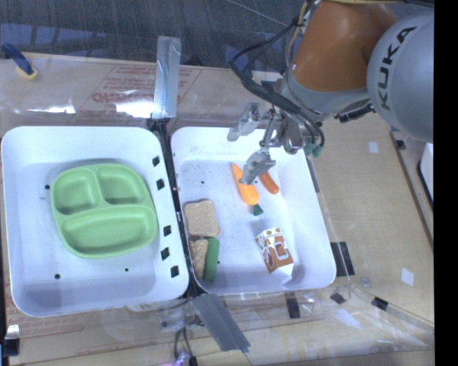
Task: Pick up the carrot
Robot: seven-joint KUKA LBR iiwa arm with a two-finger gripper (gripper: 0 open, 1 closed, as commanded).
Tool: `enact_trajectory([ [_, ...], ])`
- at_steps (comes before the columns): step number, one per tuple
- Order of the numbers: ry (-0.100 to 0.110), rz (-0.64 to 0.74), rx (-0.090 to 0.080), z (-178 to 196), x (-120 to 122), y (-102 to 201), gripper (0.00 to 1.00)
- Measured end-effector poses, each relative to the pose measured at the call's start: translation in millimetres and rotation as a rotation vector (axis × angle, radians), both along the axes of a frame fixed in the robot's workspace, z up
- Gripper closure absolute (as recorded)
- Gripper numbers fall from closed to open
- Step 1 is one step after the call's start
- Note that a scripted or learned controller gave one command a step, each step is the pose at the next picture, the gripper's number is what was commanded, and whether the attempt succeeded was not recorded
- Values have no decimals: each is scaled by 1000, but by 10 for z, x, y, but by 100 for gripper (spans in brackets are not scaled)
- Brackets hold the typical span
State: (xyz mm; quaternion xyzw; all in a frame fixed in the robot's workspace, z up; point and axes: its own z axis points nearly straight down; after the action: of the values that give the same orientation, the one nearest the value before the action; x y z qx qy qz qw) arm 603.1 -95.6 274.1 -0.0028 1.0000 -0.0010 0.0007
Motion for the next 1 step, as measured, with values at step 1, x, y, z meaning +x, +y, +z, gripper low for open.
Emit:
enact_trajectory([
  [1,11,-133,3,-1160,249,-173,0],
])
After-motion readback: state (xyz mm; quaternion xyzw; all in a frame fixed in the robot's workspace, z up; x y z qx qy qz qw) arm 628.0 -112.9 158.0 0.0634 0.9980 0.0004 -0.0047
